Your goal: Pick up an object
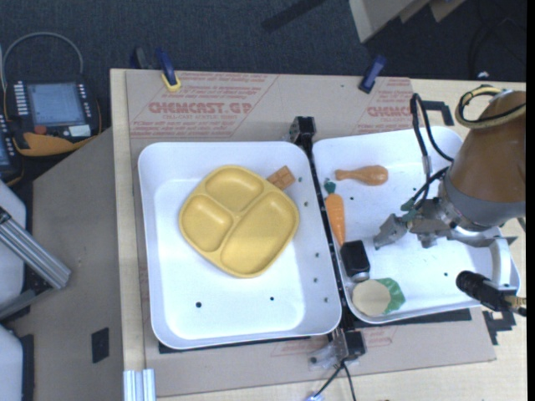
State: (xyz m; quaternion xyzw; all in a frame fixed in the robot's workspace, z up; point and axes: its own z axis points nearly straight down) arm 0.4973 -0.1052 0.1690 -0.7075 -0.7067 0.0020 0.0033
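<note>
Carrot (335, 217) lies along the left wall of the right bin (435, 299), left of the gripper (410, 228) and apart from it. Gripper fingers (389, 232) hang above bare bin floor — how far apart they stand cannot be told, and nothing shows between them. Drumstick (363, 175) lies beyond the fingers; black block (355, 258) and cup (374, 296) lie nearer the front. Yellow plate (239, 220) fills the left bin (167, 291).

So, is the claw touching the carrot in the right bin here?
Apart. In the camera view the claw hangs over bare white floor of the right bin, with a clear strip of white between it and the carrot.
</note>
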